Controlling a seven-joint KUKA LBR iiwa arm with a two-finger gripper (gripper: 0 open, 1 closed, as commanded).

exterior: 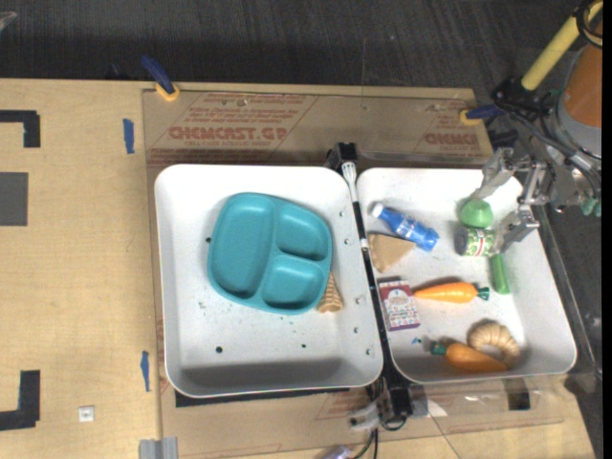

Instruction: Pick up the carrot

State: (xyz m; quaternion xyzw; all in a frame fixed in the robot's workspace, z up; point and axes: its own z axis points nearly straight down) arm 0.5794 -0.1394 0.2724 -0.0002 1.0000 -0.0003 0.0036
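An orange carrot [446, 293] with a green stub lies across the middle of the right bin [559, 304]. A second carrot [468, 357] rests near that bin's front edge, against a tan bread roll [495, 337]. My gripper [498, 218] hangs over the bin's back right part, above and behind the middle carrot. Its fingers [521, 228] are open and spread, with nothing gripped between them. A green-topped can [475, 228] stands just to their left.
The right bin also holds a blue bottle [404, 226], a tan wedge [389, 251], a red packet [399, 304] and a small green piece [498, 273]. The left bin [182, 323] holds a teal divided plate [270, 251] and a waffle cone [330, 296].
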